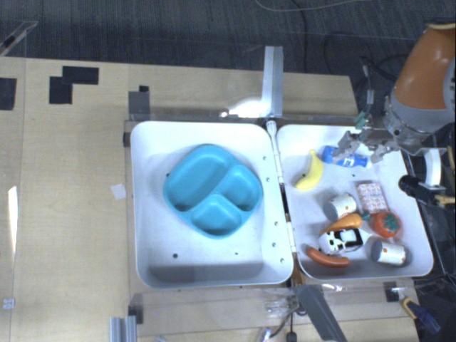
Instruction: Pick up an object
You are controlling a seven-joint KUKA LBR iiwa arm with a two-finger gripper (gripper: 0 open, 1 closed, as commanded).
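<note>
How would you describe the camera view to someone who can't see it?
A grey and orange robot arm reaches from the right, its tool over a blue object in the right bin, beside a banana and other small items. The left bin holds a blue divided plate.
</note>
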